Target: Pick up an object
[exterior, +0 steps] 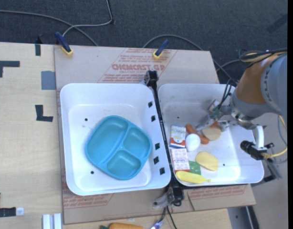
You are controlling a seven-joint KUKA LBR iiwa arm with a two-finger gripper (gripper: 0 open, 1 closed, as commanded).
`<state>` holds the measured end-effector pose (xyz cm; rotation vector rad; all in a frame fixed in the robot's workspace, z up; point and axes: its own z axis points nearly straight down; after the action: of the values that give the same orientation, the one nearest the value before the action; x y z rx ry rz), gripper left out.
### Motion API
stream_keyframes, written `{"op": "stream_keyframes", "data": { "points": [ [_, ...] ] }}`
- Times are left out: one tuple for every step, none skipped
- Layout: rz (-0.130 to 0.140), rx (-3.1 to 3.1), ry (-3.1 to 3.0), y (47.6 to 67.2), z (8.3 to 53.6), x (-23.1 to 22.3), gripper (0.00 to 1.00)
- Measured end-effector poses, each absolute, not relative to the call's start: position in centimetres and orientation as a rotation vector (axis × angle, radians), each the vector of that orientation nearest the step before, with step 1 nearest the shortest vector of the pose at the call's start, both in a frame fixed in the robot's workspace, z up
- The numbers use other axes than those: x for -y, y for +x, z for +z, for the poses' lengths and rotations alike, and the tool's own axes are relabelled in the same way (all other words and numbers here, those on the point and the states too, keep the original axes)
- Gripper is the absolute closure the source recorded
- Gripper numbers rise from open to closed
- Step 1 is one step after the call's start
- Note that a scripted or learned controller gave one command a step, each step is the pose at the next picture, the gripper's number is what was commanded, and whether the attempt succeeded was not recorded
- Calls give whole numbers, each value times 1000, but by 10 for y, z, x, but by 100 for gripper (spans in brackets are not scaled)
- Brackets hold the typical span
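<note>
Starting at the left, the left bin (70, 99) is sitting with a blue divided plate (119, 147) lying flat in it. Behind both bins, red printing on the cardboard sheet (132, 63) is showing upside down and is not clearly readable. Moving right, the right bin (242, 175) is holding a cluster: a small printed packet (178, 136) whose label is too small to read, a white egg (192, 141) touching it, an orange carrot (196, 132), a tan round piece (212, 134), a yellow lemon-like piece (207, 161) and a yellow banana (192, 178) near the front wall. The gripper (214, 118) is hanging just above the carrot and tan piece; whether it is gripping anything I cannot tell, it is blurred. The arm is cut off at the right.
</note>
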<state>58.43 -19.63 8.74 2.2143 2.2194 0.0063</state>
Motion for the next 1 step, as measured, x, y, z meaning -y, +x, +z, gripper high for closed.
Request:
{"op": "stream_keyframes", "data": {
  "points": [
    [3,-2220,2214,631,86,185,0]
  ]
}}
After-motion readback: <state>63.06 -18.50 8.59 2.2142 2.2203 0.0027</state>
